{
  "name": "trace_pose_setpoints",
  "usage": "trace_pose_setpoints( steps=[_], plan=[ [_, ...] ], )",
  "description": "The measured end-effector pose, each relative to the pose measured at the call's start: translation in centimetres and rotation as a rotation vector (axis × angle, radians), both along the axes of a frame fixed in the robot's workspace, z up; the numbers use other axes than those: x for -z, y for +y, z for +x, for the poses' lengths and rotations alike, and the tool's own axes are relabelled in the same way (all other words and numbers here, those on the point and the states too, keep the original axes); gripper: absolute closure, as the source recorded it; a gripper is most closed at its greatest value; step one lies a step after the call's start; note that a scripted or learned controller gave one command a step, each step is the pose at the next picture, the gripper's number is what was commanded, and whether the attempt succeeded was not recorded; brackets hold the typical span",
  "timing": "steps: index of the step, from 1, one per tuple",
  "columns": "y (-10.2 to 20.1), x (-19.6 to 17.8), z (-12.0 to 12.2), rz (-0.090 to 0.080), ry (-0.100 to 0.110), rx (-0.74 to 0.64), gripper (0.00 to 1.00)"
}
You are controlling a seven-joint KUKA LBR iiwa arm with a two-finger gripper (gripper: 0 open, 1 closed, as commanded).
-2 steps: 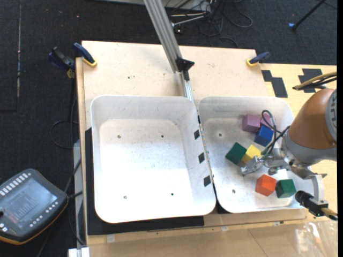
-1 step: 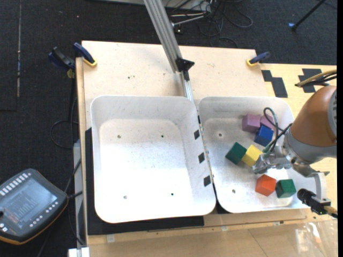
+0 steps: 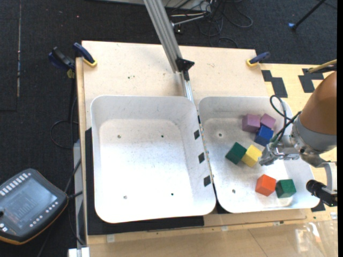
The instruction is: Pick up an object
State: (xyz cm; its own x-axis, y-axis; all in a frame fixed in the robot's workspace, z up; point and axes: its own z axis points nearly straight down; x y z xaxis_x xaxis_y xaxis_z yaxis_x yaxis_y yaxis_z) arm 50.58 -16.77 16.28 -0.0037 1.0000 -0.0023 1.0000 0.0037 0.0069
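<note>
Nearest the camera, at the lower left, a grey pendant with a screen lies on the dark floor beside the bench. On the bench sit 2 white bins: the left bin and the right bin, which holds 6 blocks. A dark green block touches a yellow block; behind them a mauve block, a smaller purple block and a blue block bunch together; an orange block and a green block sit side by side near the front rim. The gripper hangs low just right of the yellow block, which looks like its target. Whether it is spread or closed I cannot tell, as cables and the wrist blur it. Crowding is the risk: descending here, it may land on top of the yellow block or nudge it into the dark green one rather than straddle it, and close on nothing.
</note>
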Motion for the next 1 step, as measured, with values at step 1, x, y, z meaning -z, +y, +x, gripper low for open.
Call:
trace_pose_setpoints(
  steps=[1],
  plan=[
    [-0.37,-4.37,0.47,-0.001,0.0,0.0,1.0]
  ],
)
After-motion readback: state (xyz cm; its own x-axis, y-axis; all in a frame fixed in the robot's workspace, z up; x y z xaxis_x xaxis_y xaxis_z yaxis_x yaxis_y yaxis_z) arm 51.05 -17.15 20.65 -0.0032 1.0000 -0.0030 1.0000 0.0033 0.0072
